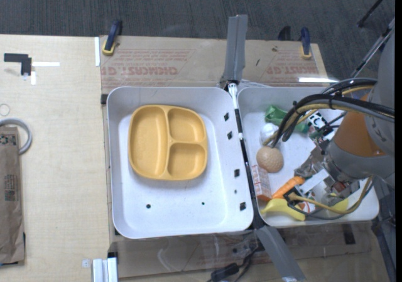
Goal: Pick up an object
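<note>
The right bin holds several small objects. A tan, egg-shaped ball lies near its left wall, with a white ball and a green item behind it. An orange carrot and a yellow banana lie at the front. My gripper reaches low into this bin from the right, just right of the carrot and above the banana. The grey arm with its orange band and black cables hides the bin's right half.
The left bin holds a yellow divided plate. A hinged divider with black clips separates the bins. A cardboard sheet lies behind the bins, held by blue-and-yellow clamps. A brown paper bag sits at the far left of the bench.
</note>
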You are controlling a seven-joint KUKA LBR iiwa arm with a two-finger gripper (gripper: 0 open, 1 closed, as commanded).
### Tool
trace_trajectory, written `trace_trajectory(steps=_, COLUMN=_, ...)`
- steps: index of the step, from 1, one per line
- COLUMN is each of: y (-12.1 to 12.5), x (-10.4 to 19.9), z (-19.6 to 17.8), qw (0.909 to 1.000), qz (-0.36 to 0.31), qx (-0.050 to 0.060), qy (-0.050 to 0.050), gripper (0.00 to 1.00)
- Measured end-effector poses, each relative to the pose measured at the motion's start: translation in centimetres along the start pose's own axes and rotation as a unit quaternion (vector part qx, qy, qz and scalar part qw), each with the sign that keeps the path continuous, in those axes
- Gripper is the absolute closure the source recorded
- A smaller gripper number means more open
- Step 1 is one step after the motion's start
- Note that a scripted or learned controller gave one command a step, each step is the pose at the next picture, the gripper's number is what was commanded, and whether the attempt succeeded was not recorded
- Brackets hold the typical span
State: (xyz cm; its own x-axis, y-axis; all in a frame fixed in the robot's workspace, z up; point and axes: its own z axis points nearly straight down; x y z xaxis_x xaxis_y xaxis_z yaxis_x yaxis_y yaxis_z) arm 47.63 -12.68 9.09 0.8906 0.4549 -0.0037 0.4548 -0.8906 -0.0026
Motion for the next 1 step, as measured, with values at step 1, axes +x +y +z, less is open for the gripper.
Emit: trace_trajectory(steps=1, y=4.39, x=-2.27, z=-6.59, qw=0.9923, qz=-0.124, qx=0.000, qy=-0.001, gripper=0.00)
